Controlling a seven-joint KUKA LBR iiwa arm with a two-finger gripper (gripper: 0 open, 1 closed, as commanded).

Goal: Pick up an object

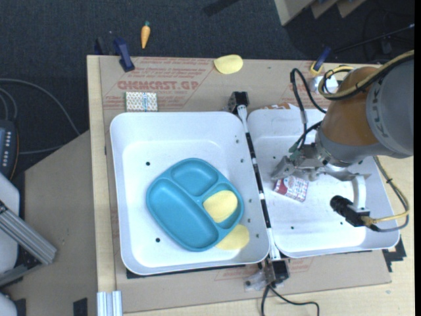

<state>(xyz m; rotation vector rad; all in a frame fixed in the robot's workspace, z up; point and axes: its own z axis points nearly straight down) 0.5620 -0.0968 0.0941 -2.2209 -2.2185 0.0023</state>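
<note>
A small flat packet (291, 187), white with red print, lies in the right bin (316, 239) just under the gripper (297, 165) and slightly to its lower left. Its top edge is partly hidden by the gripper.

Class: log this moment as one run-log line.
end effector: right bin, over red-white packet | grasp: unconfirmed | left bin: blue tray

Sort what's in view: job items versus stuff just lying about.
Job: gripper; red-and-white patterned packet under it in the right white bin.
Lying about: blue divided plastic tray, yellow pieces in the left white bin, small orange carrot toy.
</note>
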